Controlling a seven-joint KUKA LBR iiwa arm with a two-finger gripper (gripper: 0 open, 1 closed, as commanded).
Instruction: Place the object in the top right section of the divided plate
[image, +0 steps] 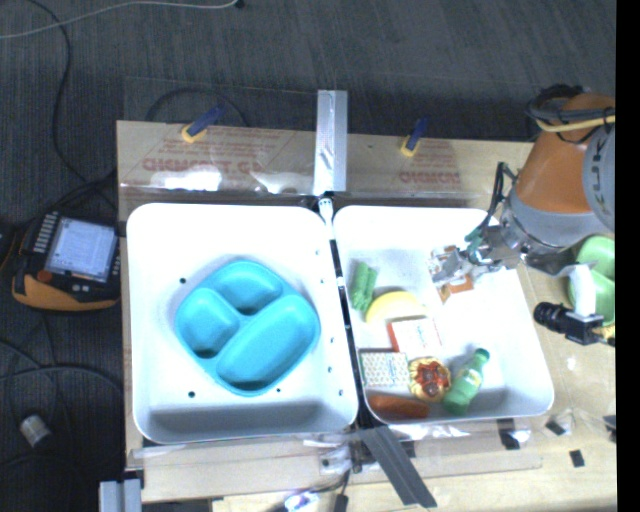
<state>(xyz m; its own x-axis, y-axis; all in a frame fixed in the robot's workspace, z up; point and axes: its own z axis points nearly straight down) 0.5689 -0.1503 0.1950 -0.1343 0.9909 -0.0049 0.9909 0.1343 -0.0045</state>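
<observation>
Currently the gripper (455, 268) hovered at upper right of the right bin (520, 300); jaw state unreadable. Blue divided plate (247, 325) lay well apart, leftward, in the left bin (150, 300).

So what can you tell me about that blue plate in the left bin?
The blue plate is a turquoise divided dish with rounded edges, looking like smooth plastic. Raised ridges split it into three sections: two smaller ones toward the top and left, and one bigger one at the lower right. It lies flat, turned at a slant, near the middle of the left white bin, resting on the bin's floor. All three sections hold nothing.
</observation>
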